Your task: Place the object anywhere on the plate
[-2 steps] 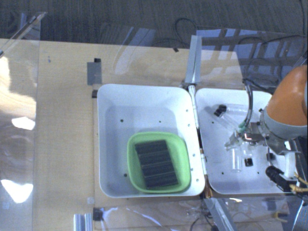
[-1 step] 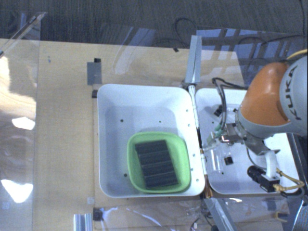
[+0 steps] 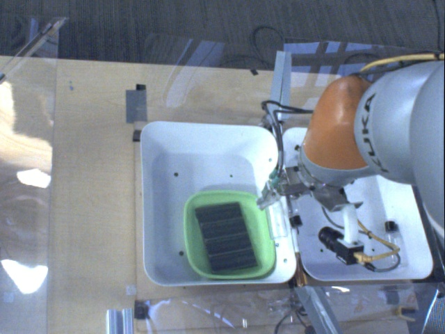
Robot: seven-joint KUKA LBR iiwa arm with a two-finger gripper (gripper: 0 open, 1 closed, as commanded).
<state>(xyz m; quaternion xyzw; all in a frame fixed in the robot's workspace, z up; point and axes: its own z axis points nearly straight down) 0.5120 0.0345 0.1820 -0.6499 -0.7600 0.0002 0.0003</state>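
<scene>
A green plate [image 3: 190,223] with rounded corners lies in the front right part of the left white bin [image 3: 167,186]. A dark grey ribbed rectangular block [image 3: 224,236] lies flat on the plate, covering most of its middle and tilted slightly. My gripper [image 3: 271,195] hangs over the wall between the two bins, just beside the plate's upper right rim and apart from the block. The grey arm with its orange band [image 3: 334,134] hides most of the gripper from above.
The right white bin [image 3: 410,256] sits under the arm and holds a small black piece [image 3: 391,225] near its right side. A grey bracket [image 3: 137,104] stands on the wooden bench behind the left bin. Bare bin floor lies left of and behind the plate.
</scene>
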